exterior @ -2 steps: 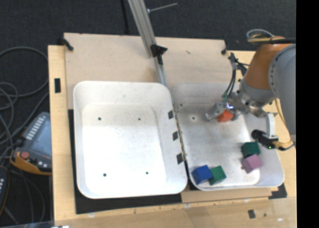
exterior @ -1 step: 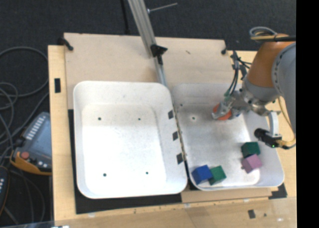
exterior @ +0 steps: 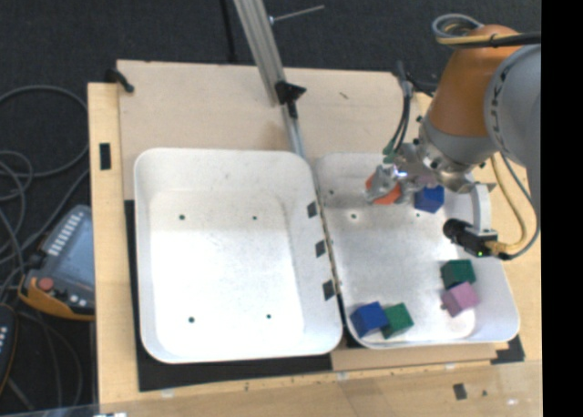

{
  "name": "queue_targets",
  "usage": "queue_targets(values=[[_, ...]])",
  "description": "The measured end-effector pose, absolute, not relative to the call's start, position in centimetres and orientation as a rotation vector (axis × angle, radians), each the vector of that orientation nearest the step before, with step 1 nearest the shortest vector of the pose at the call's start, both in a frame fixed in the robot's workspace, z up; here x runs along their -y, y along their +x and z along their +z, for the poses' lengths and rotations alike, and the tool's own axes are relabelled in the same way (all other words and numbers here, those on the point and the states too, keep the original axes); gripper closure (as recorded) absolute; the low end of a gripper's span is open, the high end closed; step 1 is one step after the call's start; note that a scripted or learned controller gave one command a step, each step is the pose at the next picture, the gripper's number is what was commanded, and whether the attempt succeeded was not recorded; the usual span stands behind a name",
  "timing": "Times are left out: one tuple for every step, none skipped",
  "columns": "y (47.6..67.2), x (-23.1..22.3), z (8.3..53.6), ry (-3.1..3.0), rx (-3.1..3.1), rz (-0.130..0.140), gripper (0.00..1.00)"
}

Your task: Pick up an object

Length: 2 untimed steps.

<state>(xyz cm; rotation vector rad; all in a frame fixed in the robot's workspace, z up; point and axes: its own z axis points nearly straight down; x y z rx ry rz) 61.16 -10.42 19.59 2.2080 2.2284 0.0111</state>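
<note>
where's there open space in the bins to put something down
The left bin floor is bare wall to wall. In the right bin, the middle is free; blocks crowd the near edge, the right corner, and the far end under the gripper.

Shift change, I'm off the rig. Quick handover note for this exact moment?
Gripper: low over the far part of the right white bin, beside a small orange-red object; grip state unreadable.
Also in the right bin: a blue cube near the wrist, a dark green block above a pink block at the right wall, a blue block touching a green block at the near edge.
Done: no pick confirmed.
Left: grasp one object and lift it.
</note>
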Motion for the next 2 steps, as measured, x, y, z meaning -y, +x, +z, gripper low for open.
queue_targets(values=[[61.4, 1.8, 19.7, 2.212, -2.233, 0.005, 1.0], [61.5, -3.7, 25.3, 2.21, -2.229, 0.009, 1.0]])
